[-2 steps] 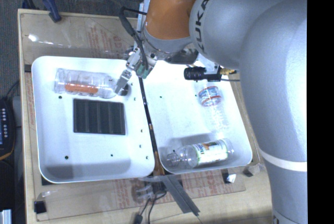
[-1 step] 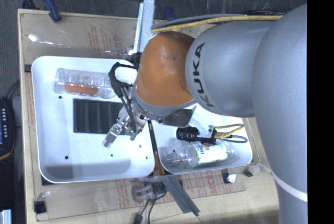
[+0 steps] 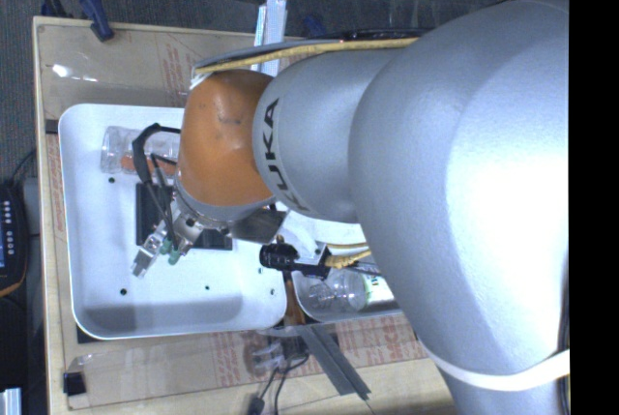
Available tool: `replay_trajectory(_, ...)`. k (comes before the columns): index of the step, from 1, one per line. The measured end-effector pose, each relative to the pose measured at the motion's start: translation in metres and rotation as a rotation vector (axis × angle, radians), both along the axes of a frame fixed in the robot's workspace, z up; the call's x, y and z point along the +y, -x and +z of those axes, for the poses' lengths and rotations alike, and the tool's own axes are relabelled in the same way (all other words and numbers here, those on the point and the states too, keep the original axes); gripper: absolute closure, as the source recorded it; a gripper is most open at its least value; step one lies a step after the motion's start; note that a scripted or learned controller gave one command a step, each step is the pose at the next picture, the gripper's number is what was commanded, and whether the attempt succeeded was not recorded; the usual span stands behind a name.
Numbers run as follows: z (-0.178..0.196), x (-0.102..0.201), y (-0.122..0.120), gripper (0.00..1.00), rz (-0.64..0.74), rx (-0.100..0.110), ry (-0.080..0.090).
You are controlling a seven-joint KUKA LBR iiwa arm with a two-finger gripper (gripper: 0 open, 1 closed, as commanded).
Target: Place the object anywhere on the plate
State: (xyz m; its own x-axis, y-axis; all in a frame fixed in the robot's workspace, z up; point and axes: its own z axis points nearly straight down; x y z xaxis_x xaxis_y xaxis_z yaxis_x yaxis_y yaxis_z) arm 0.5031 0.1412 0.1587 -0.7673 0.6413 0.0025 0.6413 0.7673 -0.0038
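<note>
My gripper (image 3: pixel 147 258) hangs low over the middle of the left white bin (image 3: pixel 97 307), pointing toward the bin's left side. A small green piece (image 3: pixel 174 252) shows right against the gripper's silver tip, and I cannot tell whether it is held. A clear plastic object (image 3: pixel 120 150) lies in the far left corner of this bin. The large grey arm with its orange band (image 3: pixel 222 147) hides most of the right bin and the right part of the left bin.
A clear plastic bottle (image 3: pixel 340 293) lies at the near edge of the right bin (image 3: pixel 319 314). Blue clamps (image 3: pixel 95 16) sit on the bench's far left edge. Bare bin floor (image 3: pixel 155 302) lies near and left of the gripper.
</note>
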Motion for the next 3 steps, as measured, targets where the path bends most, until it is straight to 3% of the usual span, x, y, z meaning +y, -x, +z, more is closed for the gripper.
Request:
replay_trajectory(1,0.078,0.013,0.021,0.00,0.122,-0.006,-0.002)
replay_trajectory(3,-0.044,-0.014,-0.080,0.00,0.345,-0.004,-0.001)
